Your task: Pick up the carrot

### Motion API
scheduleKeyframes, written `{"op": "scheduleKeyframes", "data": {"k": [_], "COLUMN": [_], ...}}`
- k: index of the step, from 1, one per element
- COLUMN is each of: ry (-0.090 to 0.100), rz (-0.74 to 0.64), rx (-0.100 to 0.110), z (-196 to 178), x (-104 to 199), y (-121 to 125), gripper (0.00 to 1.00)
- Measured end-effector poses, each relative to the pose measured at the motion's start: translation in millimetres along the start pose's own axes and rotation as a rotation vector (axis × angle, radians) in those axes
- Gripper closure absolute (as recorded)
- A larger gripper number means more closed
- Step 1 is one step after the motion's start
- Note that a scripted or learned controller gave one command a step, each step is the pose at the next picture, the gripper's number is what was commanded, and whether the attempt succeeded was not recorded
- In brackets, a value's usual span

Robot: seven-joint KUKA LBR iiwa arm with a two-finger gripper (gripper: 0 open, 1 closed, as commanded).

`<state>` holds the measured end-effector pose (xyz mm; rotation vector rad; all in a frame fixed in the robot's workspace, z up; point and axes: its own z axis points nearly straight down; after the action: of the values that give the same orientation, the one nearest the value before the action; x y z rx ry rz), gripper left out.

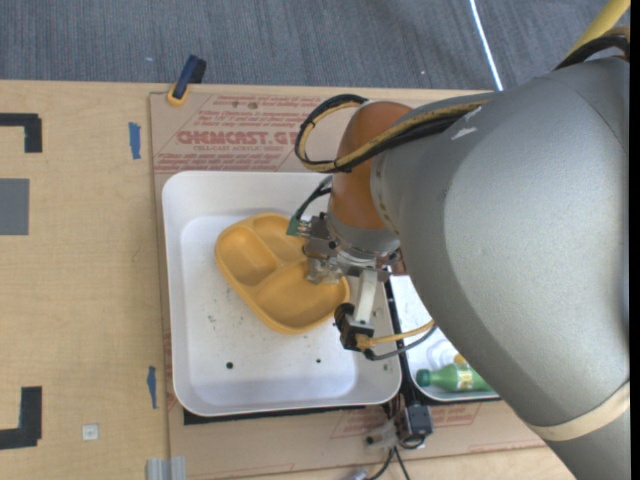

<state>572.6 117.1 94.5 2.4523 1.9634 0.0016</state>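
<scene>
The grey arm (520,248) hogs the whole right side, reaching in over the worktop (80,268). Next down in size is the left bin (200,388), with a sliver of the right bin (412,308) peeking out beside the wrist. In the left bin lies a yellow divided plate (270,268), tilted a bit. A green bottle (455,376) lies in the right bin, half under the arm.

The tool (322,266) is low at the plate's right edge, touching it or nearly so. I honestly can't tell if it's released or clenched, since the wrist blocks the view. Same with the carrot: I can't tell where it sits. My guess is it's hidden under the wrist or behind the arm.

On handling, I'd expect a carrot here to be light, stiff and fairly smooth, so it could roll or squirt out of a pinch. It tapers too, so I'd grab across the thicker middle, crosswise to its length, not at the pointy end. It's probably not fragile, so a firm squeeze should be fine.
</scene>
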Motion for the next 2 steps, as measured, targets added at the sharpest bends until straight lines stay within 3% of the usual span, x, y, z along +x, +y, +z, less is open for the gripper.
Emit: {"op": "scheduleKeyframes", "data": {"k": [1,2], "ry": [-0.005,-0.005], "rz": [0.145,0.156], "rx": [0.006,0.010], "z": [-150,-86], "x": [-38,-69], "y": [-16,-66], "gripper": [1.00,1.00]}}
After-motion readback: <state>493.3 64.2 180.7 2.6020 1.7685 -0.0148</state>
